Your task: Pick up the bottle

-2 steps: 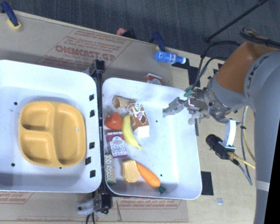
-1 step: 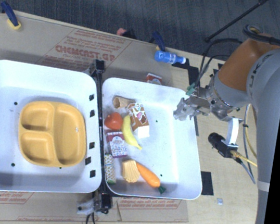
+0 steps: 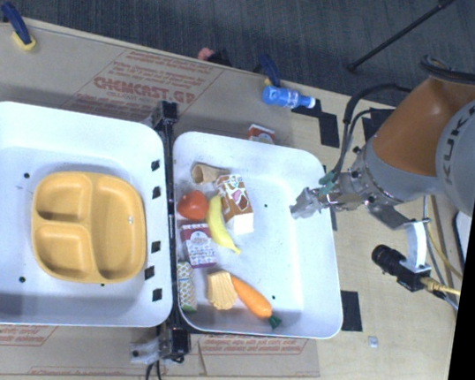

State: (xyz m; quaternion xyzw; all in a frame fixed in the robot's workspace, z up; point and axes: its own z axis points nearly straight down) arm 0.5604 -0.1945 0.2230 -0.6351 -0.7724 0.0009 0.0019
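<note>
Cardboard-covered bench (image 3: 130, 78) is bearing two bins; the gripper (image 3: 307, 203) is hovering over the right bin (image 3: 314, 268), grip unclear.

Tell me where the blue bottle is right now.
In the camera view the small blue plastic bottle lies on its side on the bench, outside both bins, just beyond the far rim of the right white bin, beside black tape marks.
</note>
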